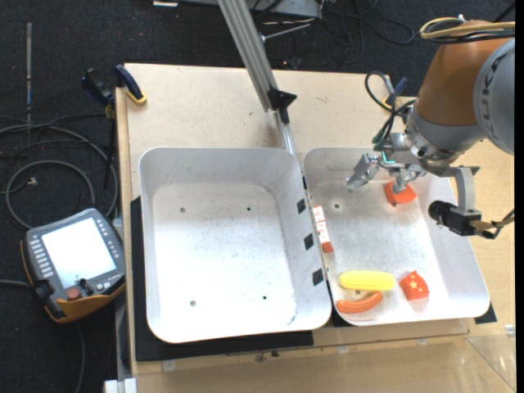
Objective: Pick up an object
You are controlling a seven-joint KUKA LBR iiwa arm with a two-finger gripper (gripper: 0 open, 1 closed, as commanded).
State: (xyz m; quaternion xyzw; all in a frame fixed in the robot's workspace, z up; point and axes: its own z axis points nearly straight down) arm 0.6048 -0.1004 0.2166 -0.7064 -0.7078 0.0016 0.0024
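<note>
Above right bin, open tool

A single fixed camera looks down on the bench from above, at a slant and from some way off. It takes in both white bins, the left bin and the right bin, with dark floor beyond the bench's far and left edges. The arm enters from the right.
</note>
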